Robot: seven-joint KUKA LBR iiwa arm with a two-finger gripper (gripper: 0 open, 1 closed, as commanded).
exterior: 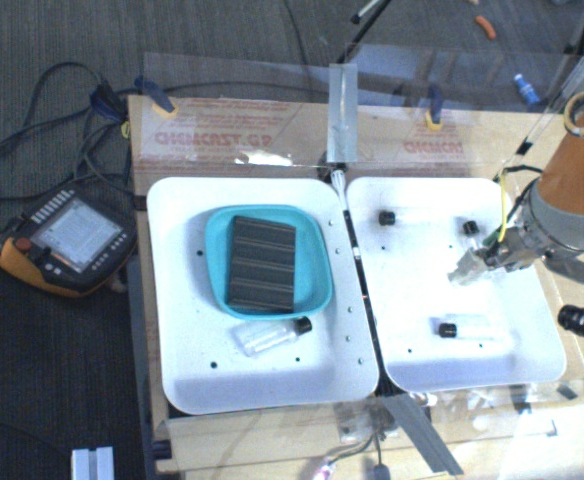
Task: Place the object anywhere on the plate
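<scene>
Two shallow white bins sit side by side on a wooden bench (222,128), and the left bin (177,368) serves as the landmark here. The right bin (532,363) touches its right edge. Above the seam between them stands a grey upright post (341,108). Well to the left of the left bin, on the dark carpet (52,28), lies an orange-edged control pendant (67,243) with a grey screen, its black cables (47,103) looping above it. Beyond the bench, far up and right of the left bin, a small orange scrap (486,26) lies on the floor.
</scene>
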